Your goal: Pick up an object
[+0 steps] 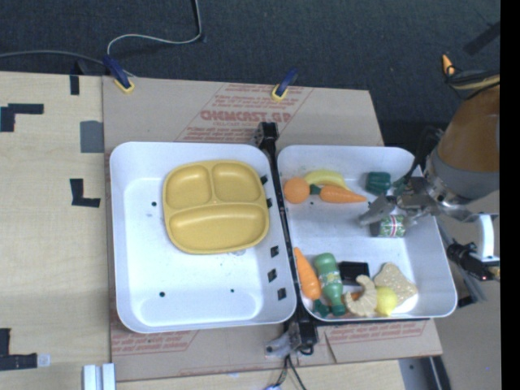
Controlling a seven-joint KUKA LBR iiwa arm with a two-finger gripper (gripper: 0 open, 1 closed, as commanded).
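Your gripper [388, 214] hovers over a small can [392, 227] in the right bin [431, 254]; jaw state unclear. Rigid, light, slippery: grip across its sides.

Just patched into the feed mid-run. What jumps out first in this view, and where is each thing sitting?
The yellow divided plate dominates the left bin, lying flat toward its back. The right bin holds a clutter of toy food: an orange ball, a banana and a carrot near the back, more pieces heaped along the front edge. The gripper sits low over that bin's right side at a small can.
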